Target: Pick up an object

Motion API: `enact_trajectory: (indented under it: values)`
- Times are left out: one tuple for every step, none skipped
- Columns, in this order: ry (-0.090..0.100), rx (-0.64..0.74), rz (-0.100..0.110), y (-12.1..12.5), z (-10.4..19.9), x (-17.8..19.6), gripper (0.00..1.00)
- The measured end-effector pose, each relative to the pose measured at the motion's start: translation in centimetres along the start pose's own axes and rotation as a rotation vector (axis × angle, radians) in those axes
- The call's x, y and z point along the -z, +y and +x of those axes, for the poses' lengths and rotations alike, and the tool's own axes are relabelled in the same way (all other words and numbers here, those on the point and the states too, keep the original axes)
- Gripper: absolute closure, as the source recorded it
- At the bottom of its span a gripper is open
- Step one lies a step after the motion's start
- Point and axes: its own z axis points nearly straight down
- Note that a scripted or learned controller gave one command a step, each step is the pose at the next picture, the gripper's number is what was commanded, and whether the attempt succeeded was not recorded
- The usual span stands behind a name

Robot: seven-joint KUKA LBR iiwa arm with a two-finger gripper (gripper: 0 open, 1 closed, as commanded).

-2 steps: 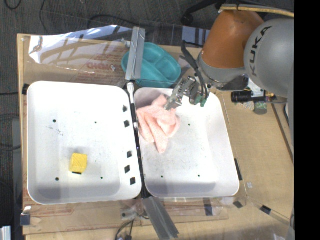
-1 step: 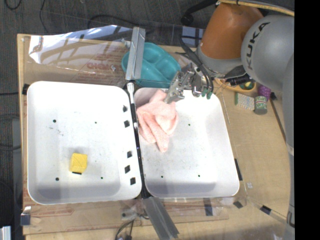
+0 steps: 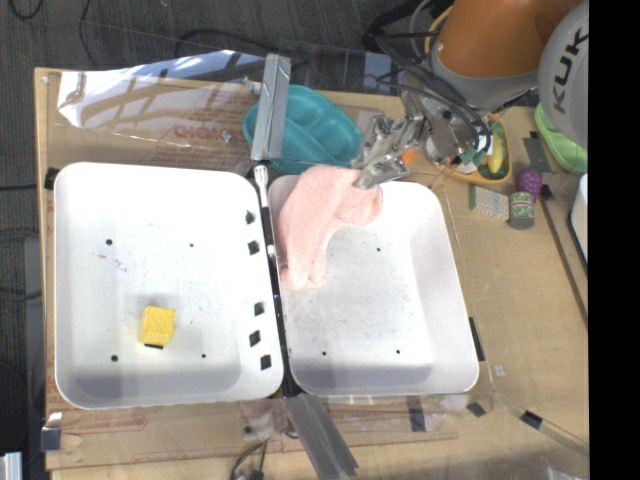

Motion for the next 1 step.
enact_trajectory:
  values:
    - [0.004, 0.258, -0.003, -1.88, -1.4, -8.52, 1.0]
